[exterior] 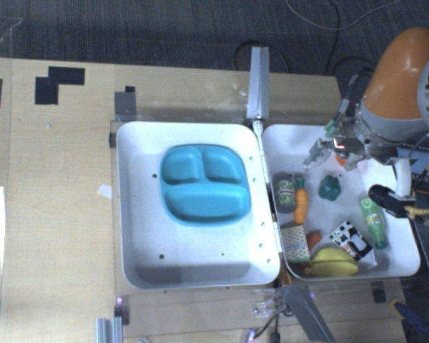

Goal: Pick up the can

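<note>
We note a pale wooden bench (50, 191) under two white bins. Left bin (139, 213): blue divided plate (204, 183). Right bin (407, 259): can (285, 189) at its left wall, carrot (300, 201) touching, teal cup (329, 187), green bottle (374, 222), banana (332, 262). Gripper (336, 147) hovers up-right of the can, apart; its grip we cannot tell.

The grey arm with its orange band (409, 70) reaches in from the right, wrist bent downward and leftward. Its two-finger pincer (334, 151) hangs low at the arm's tip, metal fingers (316, 153) pointing down and spread apart, nothing between them.
</note>
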